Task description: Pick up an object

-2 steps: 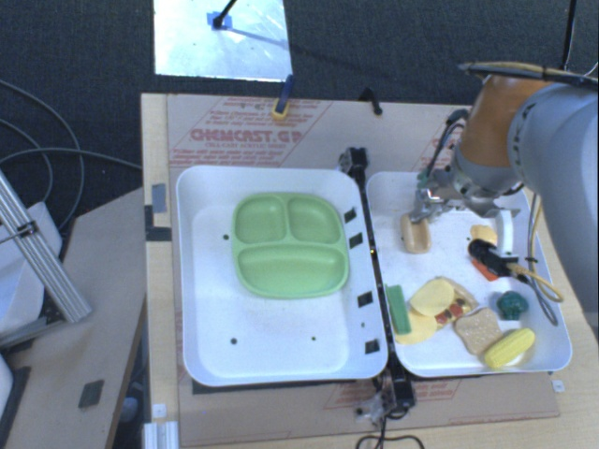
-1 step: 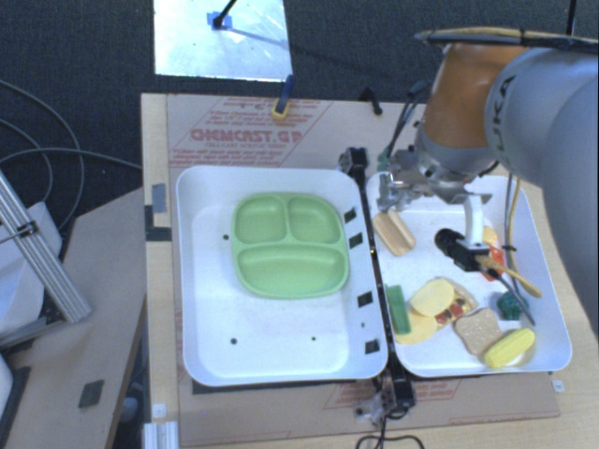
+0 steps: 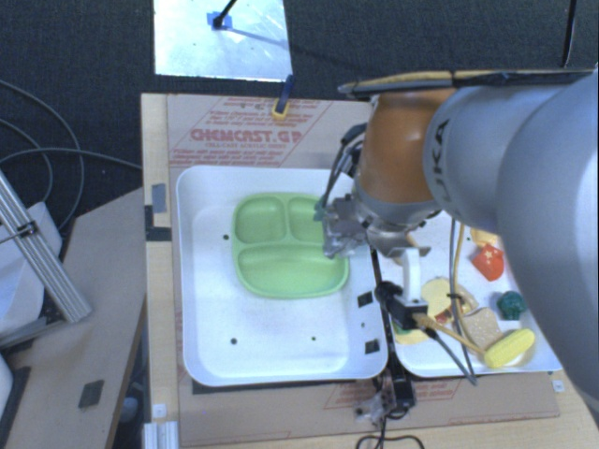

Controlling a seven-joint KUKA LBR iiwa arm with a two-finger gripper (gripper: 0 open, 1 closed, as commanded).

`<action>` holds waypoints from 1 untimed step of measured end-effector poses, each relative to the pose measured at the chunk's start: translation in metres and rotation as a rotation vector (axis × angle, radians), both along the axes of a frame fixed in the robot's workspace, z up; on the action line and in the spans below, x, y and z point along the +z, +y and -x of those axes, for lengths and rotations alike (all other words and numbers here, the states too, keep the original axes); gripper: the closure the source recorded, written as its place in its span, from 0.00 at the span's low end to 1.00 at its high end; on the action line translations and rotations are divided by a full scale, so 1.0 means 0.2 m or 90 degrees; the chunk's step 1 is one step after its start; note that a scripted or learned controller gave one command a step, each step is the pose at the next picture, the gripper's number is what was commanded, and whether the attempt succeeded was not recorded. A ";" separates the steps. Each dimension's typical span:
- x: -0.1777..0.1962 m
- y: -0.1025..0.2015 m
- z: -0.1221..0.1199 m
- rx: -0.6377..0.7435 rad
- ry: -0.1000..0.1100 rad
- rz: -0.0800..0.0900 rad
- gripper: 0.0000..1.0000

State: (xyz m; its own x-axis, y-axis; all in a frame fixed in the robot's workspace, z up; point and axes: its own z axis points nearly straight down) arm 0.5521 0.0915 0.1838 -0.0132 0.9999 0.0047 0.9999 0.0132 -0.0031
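Note:
A green divided plate point(image 3: 281, 251) lies in the left white bin point(image 3: 211, 344). My gripper point(image 3: 337, 239) hangs over the plate's right edge, below the orange band point(image 3: 398, 148) of the arm. The right bin point(image 3: 468, 368) holds small toy foods: a red piece point(image 3: 488, 264), a dark green piece point(image 3: 510, 304), a yellow piece point(image 3: 510, 347), a tan bread slice point(image 3: 480, 326) and a pale round piece point(image 3: 438, 297). The arm's grey body hides much of the right bin. I see nothing held at the gripper.
Both bins rest on a cardboard sheet point(image 3: 243, 134). A shiny square panel point(image 3: 220, 26) lies behind it. Cables point(image 3: 460, 340) trail across the right bin. A metal rail point(image 3: 37, 251) stands at the far left.

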 end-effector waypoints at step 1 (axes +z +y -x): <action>0.06 -0.37 -0.45 -0.010 -0.008 0.004 1.00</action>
